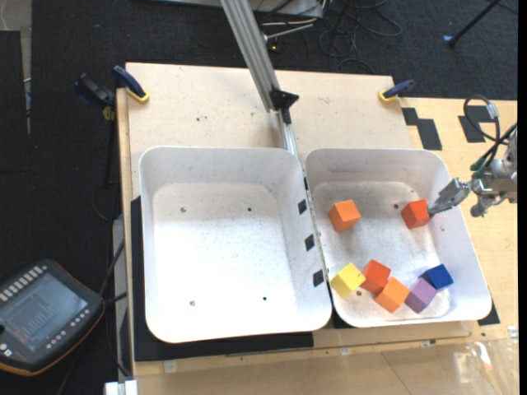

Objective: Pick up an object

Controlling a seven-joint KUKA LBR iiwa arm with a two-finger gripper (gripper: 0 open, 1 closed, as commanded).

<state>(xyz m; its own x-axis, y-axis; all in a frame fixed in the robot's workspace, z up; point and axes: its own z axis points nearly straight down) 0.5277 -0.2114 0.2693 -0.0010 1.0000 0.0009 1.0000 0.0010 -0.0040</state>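
One gripper beside red-orange cube, right bin, grip state cannot be told

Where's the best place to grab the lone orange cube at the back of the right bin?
Probably from straight above, pinching two opposite flat sides of the orange cube. It sits apart from the other blocks and off the bin walls, so fingers have room on every side.

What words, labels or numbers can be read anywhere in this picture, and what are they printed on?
None can be read.
The handheld control pad at lower left has a screen, but whatever it shows is too blurred to read.
The black patches on the bench and the black marks on the wall between the bins are plain shapes, not letters.
The coloured blocks, such as the orange block, bear no print.
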